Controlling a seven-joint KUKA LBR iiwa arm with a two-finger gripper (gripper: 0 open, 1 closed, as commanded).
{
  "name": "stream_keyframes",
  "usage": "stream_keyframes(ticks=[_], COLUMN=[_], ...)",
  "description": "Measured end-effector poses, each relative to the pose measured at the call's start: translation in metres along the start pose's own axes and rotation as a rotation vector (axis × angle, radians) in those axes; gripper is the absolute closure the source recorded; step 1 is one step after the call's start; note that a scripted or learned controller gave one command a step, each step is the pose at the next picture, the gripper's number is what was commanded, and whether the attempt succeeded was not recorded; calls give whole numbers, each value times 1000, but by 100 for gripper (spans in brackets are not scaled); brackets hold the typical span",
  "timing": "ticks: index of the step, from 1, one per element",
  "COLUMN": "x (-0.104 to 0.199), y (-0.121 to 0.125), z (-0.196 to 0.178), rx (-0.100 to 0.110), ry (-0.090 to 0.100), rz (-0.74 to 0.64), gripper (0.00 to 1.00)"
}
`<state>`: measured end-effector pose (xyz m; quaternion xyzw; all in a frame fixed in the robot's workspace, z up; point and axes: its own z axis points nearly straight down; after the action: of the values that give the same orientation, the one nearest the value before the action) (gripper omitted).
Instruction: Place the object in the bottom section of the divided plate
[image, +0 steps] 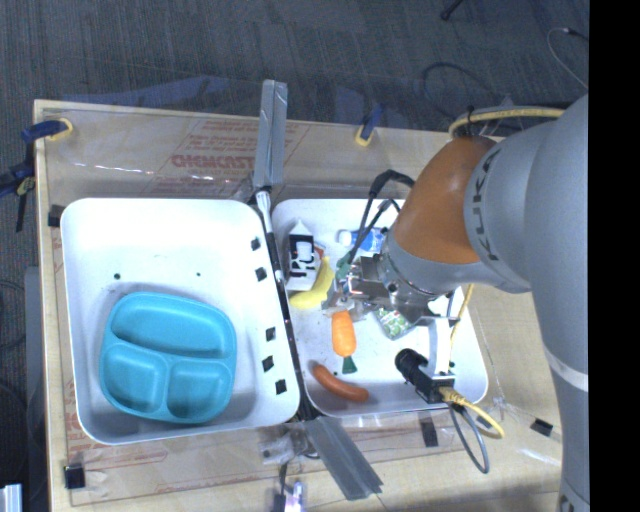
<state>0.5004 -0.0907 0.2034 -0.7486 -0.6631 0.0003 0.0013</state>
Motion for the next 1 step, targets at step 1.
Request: stream_keyframes(ticks=[1], x=[74], y=[8], z=[12], rx=[2], ry=[0], rz=[-342], gripper=[100])
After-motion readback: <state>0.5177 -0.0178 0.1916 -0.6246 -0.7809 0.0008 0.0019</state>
